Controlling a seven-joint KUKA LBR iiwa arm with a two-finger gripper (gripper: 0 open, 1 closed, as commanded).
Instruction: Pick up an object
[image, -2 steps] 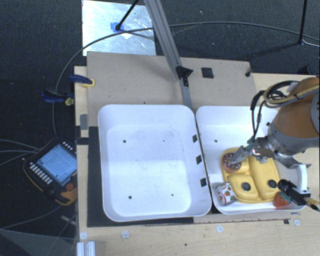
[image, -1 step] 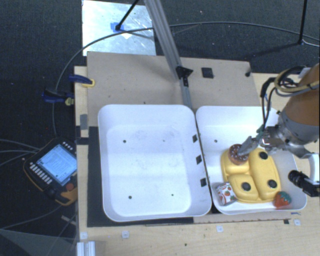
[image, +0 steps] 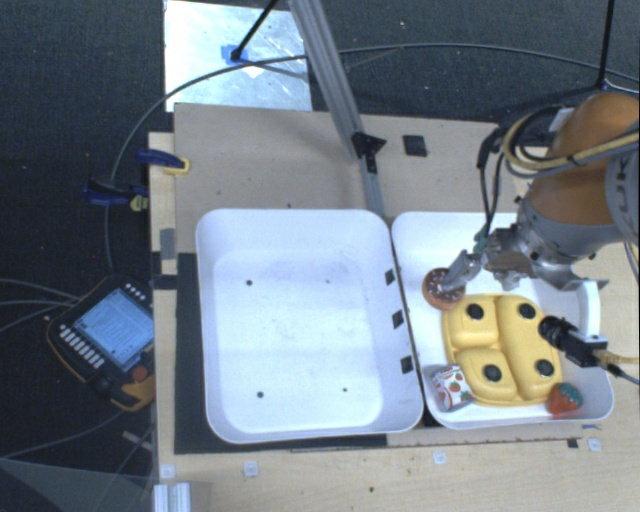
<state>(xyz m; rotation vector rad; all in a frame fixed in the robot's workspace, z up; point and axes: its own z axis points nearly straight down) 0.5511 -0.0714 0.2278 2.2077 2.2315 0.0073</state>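
My gripper (image: 452, 281) hangs low in the right bin (image: 420, 240), reaching in from the right, with its fingertips right at a small brown round object (image: 436, 289) by the bin's left wall. A large yellow block with four dark studs (image: 502, 349) lies just right of and below it. A small white cup with red marks (image: 452, 386) rests on its side at the bin's front left corner. A red strawberry-like toy (image: 566, 399) sits at the front right corner.
The left bin (image: 215, 300) adjoins the right one, with black clips along the shared wall. A pendant with a lit screen (image: 108, 330) lies off the bench to the left. A grey pole (image: 335, 80) slants over the bench's back. Cables trail around.
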